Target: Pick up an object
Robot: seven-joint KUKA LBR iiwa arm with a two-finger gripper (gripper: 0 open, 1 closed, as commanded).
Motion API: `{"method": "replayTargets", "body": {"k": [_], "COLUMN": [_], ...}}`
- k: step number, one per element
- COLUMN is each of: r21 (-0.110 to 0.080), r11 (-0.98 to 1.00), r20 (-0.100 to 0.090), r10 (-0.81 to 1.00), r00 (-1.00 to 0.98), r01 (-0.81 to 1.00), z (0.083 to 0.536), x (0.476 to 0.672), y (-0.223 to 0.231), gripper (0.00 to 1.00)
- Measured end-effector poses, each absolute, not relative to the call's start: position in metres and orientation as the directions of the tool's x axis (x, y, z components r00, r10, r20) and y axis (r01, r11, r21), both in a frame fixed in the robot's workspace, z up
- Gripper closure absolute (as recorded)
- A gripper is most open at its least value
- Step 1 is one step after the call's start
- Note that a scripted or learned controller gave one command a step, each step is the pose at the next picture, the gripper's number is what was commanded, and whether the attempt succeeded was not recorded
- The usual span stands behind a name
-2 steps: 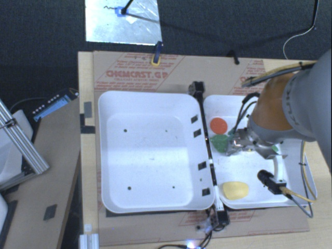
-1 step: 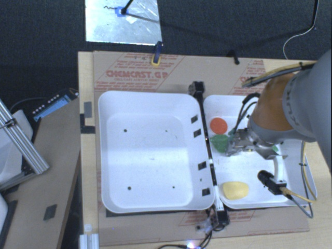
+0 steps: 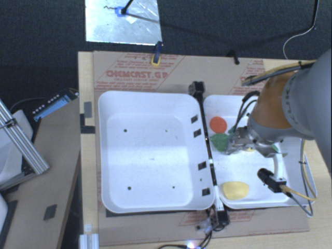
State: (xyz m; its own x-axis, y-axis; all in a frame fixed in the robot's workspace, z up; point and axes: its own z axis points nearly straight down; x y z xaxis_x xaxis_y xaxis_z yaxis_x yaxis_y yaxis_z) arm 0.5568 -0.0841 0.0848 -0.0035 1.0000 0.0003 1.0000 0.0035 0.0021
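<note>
Dark carpet all round, a brown bench board in the middle of the frame, and on it two shallow white bins: the left bin point(image 3: 150, 149) lies bare and wide, while the right bin point(image 3: 295, 191) carries the action. The arm comes in from the right edge, and its gripper point(image 3: 234, 141) sits low at the centre-right, right against a green object point(image 3: 220, 141); whether it has closed on anything I cannot tell from here. Just above the green piece lies an orange-red disc point(image 3: 218, 124), and towards the lower part of that bin a yellow lump point(image 3: 235, 190) sits on its own. All three look small, light and rounded, probably soft or plasticky, so likely to roll or squirt out sideways; taking one across its widest part seems safest. The green one lies near the divider wall between the bins, tight on that side. The yellow lump has the most open floor around it.
</note>
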Motion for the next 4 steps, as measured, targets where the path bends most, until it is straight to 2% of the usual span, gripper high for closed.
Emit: {"method": "replayTargets", "body": {"k": [1,2,3,4], "r21": [0.000,0.002,0.003,-0.001], "r11": [0.002,0.004,0.002,0.001], "r20": [0.000,0.000,0.000,0.000], "r10": [1.000,1.000,1.000,1.000], "r00": [-0.002,-0.004,-0.002,-0.001], "r01": [1.000,1.000,1.000,1.000], "z": [0.084,0.085,0.085,0.084], "x": [0.547,0.557,0.558,0.544], "y": [-0.086,-0.083,-0.086,-0.083], "gripper": [1.00,1.00,1.00,1.00]}}
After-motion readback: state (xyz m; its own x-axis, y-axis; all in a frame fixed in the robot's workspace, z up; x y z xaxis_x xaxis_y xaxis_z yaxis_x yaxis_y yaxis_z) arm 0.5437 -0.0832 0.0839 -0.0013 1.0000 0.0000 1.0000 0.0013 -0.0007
